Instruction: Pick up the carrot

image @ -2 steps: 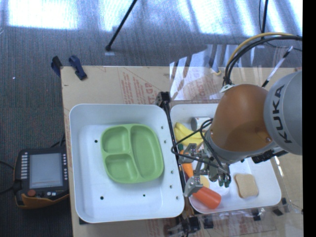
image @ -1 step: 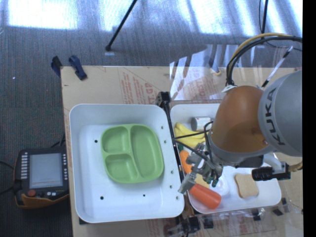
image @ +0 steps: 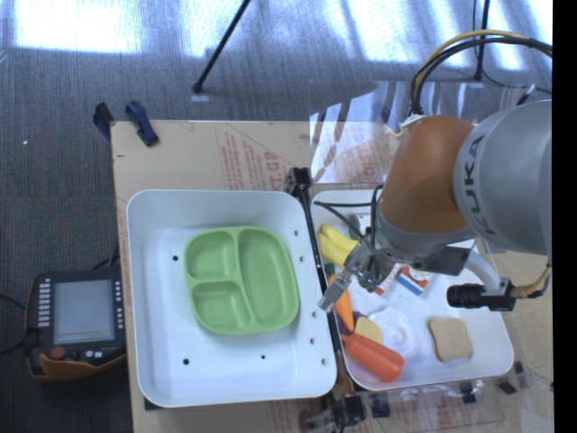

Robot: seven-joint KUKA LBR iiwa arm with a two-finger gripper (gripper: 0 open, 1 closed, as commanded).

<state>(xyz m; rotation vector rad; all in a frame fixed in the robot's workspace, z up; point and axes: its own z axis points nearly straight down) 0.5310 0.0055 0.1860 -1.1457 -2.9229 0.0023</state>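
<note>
Camera view puts your gripper [image: 341, 287] low at the right bin [image: 491, 354] near edge, finger opening I can't tell, carrot [image: 343, 310] just beneath its tip among other toy food, so no lift yet; grasp and raise remain.

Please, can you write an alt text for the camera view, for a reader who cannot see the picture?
A grey robot arm with an orange band lowers its gripper over the right white bin, near toy food: an orange plastic carrot, a yellow banana and a tan bread slice. The left white bin holds a green divided plate.
</note>
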